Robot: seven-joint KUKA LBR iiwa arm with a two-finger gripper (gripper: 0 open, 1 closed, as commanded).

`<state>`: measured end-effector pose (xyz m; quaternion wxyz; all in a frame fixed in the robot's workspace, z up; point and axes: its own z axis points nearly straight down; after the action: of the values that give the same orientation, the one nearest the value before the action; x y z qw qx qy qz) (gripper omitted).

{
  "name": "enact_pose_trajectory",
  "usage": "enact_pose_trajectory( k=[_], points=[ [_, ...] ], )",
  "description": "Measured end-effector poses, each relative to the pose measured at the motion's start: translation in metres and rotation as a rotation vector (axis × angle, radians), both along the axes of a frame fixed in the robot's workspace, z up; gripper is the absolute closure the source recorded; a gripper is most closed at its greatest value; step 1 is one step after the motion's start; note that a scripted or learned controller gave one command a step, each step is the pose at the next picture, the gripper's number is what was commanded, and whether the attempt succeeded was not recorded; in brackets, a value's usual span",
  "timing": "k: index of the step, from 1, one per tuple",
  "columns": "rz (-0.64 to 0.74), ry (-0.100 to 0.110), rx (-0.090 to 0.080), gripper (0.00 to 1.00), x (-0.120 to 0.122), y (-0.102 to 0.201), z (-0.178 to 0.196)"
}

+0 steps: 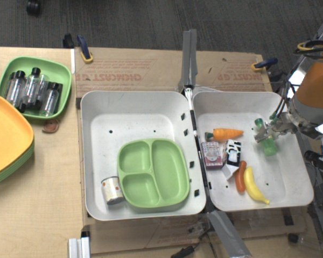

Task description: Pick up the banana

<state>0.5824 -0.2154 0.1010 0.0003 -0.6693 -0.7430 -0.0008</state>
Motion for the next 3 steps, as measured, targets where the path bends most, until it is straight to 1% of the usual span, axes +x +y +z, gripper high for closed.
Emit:
enact_pose_trajectory(
  k=[1, 2, 3],
  points=[
    [-0.556, 0.004, 0.005, 1.0, 0.025, 0.0, -0.004],
    [-0.539, 0.004, -0.002, 1.0, -0.046, 0.032, -0.01],
    [-0.852, 0.005, -0.003, 1.0, -0.053, 0.042, 0.008]
  ],
)
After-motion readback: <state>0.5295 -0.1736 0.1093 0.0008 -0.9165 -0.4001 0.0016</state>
